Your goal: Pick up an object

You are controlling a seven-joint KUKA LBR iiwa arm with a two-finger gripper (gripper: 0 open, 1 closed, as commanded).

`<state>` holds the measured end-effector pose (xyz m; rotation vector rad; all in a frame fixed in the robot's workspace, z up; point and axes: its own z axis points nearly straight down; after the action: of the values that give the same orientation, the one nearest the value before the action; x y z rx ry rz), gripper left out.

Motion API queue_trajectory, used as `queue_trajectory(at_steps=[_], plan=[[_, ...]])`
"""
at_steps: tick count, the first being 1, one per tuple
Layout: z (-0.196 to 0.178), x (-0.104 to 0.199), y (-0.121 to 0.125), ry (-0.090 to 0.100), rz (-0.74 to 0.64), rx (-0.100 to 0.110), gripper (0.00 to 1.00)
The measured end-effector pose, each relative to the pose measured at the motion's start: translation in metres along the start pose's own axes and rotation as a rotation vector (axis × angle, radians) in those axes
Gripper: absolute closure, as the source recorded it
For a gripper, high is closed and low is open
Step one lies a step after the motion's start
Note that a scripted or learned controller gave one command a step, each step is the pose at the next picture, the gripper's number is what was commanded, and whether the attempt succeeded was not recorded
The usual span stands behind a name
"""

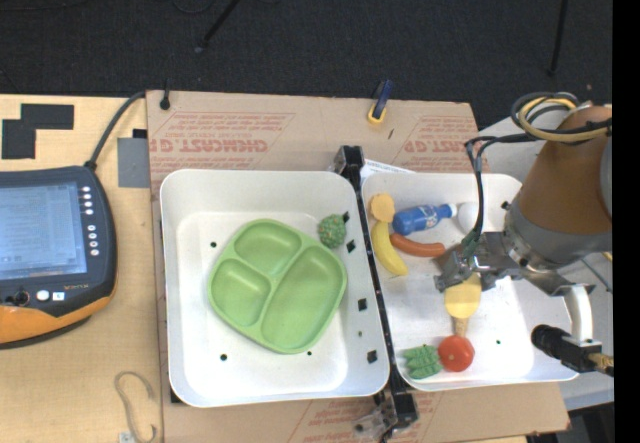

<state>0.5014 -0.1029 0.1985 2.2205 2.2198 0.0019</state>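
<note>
**End effector over a yellow toy in the right bin**

At the far left of the tabletop (60, 116) lies a teach pendant (50, 246) with a lit screen and an orange lower edge, its text too small to read; right of it a cardboard sheet (250, 131) carries red printing seen upside down, not legible with certainty; the left bin (185, 231) holds a green divided plate (278, 283) with three compartments, and a small green bumpy toy (332, 228) sits just beside the plate's upper right edge; a blue-and-yellow clamp (380, 101) grips the cardboard's far edge; the right bin (500, 356) holds a yellow banana (386, 236), a blue bottle (420, 219) with a white cap, and an orange-red sausage-shaped toy (418, 247) just below the bottle; near the front wall lie a green leafy toy (422, 361) and a red tomato (456, 353), touching; the end effector (462, 279) sits directly above a yellow toy (462, 303) with a pale stem pointing toward the tomato; whether its fingers are released or clenched I cannot tell; the arm (565, 191) reaches in from the right.
</note>
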Motion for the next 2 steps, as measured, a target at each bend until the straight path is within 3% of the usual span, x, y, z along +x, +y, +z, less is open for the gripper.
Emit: queue_trajectory(at_steps=[1, 2], plan=[[-0.03, -0.001, 0.001, 0.001, -0.001, 0.002, 1.0], [-0.033, 0.056, 0.016, 0.003, -0.006, 0.005, 1.0]])
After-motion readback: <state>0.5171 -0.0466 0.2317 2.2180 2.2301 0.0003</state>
